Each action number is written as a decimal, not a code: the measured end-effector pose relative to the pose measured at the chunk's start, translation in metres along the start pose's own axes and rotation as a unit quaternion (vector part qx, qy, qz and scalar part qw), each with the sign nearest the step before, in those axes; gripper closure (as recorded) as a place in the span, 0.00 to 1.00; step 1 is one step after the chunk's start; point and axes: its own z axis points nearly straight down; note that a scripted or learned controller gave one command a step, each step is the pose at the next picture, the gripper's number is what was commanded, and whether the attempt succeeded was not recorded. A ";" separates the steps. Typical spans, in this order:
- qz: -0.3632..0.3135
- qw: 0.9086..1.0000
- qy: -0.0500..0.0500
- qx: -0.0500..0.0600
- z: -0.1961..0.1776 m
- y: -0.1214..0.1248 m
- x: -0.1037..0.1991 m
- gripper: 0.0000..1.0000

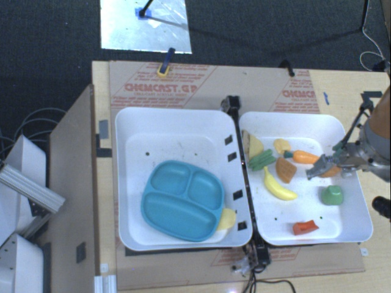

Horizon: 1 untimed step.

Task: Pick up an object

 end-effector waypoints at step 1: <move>0.000 1.000 0.000 0.001 0.034 0.008 0.005 0.00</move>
